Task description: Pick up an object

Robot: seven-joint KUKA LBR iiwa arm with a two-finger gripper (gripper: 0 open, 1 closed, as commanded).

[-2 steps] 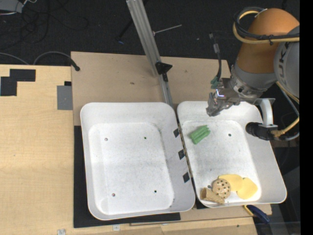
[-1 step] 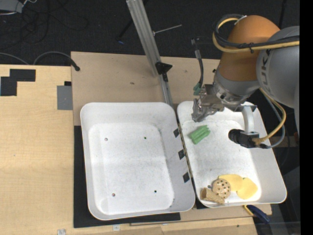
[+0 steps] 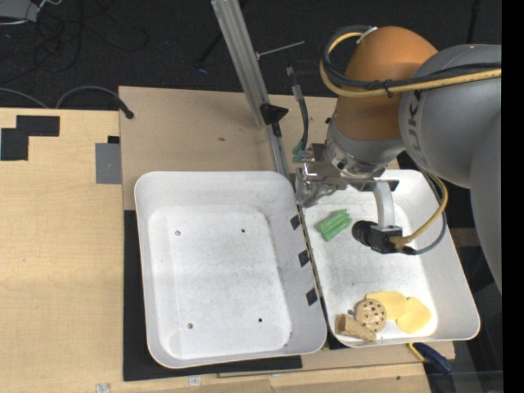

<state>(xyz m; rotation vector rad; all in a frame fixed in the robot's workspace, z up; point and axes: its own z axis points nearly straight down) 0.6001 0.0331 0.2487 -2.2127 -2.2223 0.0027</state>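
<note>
A small green block (image 3: 334,223) lies in the upper left part of the right bin (image 3: 446,256). My gripper (image 3: 313,180) hangs over the bin's top left corner, just above and left of the green block, close to the wall between the two bins. Nothing can be seen held by it. The big grey arm with its orange band (image 3: 381,64) covers the bin's far end. At the bin's near end lie a round brown speckled piece (image 3: 371,311), a tan chunk (image 3: 353,327) and two pale yellow pieces (image 3: 403,310).
The left bin (image 3: 164,219) stands beside the right one, with black clips (image 3: 304,257) along their shared wall. A slanted metal rail (image 3: 246,64) rises behind the bins. A black cable end (image 3: 373,236) hangs off the arm over the right bin.
</note>
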